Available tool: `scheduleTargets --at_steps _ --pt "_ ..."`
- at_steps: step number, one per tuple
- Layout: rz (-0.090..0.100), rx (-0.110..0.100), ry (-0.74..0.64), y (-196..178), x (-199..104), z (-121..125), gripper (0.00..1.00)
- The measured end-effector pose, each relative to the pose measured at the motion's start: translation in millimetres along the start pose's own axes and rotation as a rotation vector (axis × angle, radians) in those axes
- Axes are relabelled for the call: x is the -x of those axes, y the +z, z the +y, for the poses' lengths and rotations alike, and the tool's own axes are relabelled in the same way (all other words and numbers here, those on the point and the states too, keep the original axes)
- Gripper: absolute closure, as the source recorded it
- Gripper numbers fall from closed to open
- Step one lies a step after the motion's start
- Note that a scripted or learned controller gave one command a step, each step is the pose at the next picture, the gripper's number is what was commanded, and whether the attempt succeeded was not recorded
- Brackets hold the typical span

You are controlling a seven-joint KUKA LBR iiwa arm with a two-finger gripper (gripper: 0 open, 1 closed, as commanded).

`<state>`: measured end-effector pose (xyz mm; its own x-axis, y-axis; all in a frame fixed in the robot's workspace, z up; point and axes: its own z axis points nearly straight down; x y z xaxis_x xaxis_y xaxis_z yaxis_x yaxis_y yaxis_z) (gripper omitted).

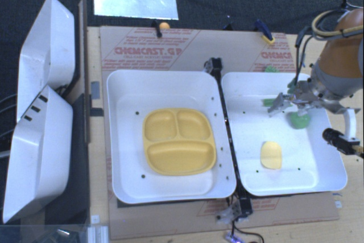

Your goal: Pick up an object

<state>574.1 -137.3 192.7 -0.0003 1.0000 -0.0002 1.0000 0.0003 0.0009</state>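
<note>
One green object is being approached just below the tool; tool state cannot be told; centring is being advised.

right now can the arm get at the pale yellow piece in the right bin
Probably yes. The pale yellow piece lies alone on the right bin floor, nothing on top of it, and the tool hangs over that same bin near a green object.

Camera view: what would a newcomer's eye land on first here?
Probably the yellow divided plate lying in the left bin. Next, the grey-and-orange arm reaching in from the right over the right bin, near a green object. A small pale yellow piece lies nearer the front.
</note>
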Motion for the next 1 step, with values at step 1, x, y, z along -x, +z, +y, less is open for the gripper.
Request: scheduleTargets --at_steps 1 --pt "0.000 0.003 -0.001 -42.5 -3.6 3.7 0.00"
